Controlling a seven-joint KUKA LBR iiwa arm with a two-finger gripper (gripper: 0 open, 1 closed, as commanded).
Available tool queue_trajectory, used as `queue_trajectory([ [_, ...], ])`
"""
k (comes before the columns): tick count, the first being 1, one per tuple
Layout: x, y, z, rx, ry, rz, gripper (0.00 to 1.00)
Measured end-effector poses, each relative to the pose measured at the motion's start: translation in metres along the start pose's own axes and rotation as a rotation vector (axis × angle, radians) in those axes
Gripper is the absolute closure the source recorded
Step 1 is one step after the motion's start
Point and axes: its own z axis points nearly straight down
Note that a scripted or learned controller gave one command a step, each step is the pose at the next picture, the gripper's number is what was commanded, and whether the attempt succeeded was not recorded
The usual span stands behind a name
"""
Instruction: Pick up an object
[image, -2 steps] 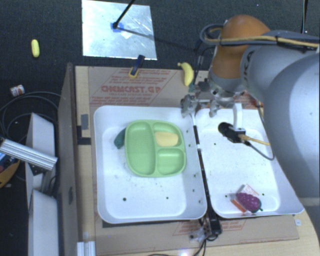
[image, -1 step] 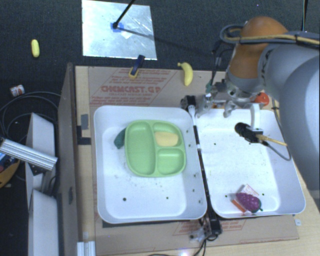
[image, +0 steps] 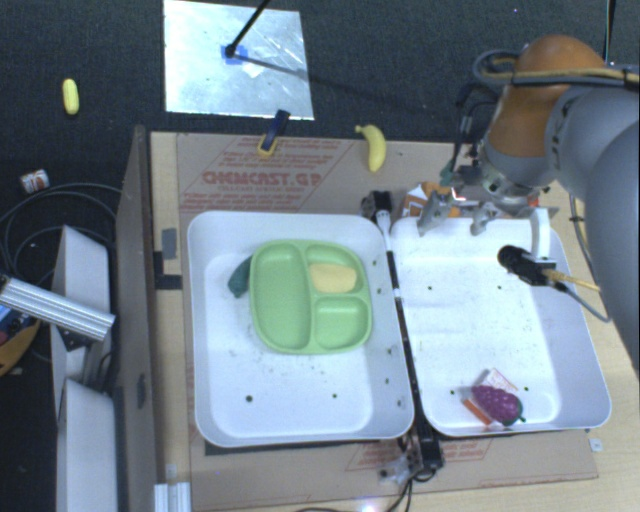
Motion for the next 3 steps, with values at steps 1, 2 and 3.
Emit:
queue_trajectory([
  [1,-0.028,-0.002,0.107,0.008,0.001,-0.001,0.0],
  [2,-0.043,0.0,0.097,0.002,0.001,-0.003,0.0],
  [3,-0.046,0.0,0.1,0.001,0.001,-0.003,0.0],
])
